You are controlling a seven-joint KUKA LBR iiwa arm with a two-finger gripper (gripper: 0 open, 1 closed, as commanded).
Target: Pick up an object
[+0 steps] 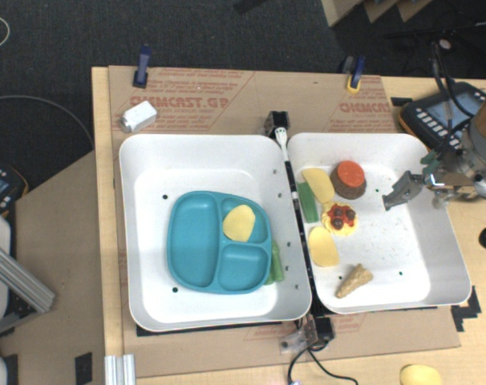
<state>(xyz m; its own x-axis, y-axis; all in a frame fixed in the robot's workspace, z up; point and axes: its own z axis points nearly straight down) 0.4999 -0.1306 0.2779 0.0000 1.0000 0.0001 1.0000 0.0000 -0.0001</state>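
1. The grey two-finger tool [398, 192] is hanging over the right part of the right white shallow plastic bin [403, 239], reaching in from the right; its dark fingers are spreading apart with nothing between them.
2. In the left part of that bin, a brown cylinder with a red-orange top [350, 179] is standing at the far side, well apart from the tool.
3. A pale yellow wedge-shaped piece [318, 183] is lying just left of the cylinder, and a green strip [308, 202] is lying beside the bin's left wall.
4. A small yellow toy pastry with red berries on it [340, 217] is sitting nearer than the cylinder, with a pale yellow rounded piece [323, 248] just near of it.
5. A tan cone-shaped piece [353, 280] is lying near the bin's near edge.
6. The left white shallow plastic bin [147, 175] is holding a teal compartment tray [203, 243], and a yellow oval piece [240, 223] is resting in the tray's far right compartment.
7. Both bins are sitting on the cardboard-covered desk [227, 95].
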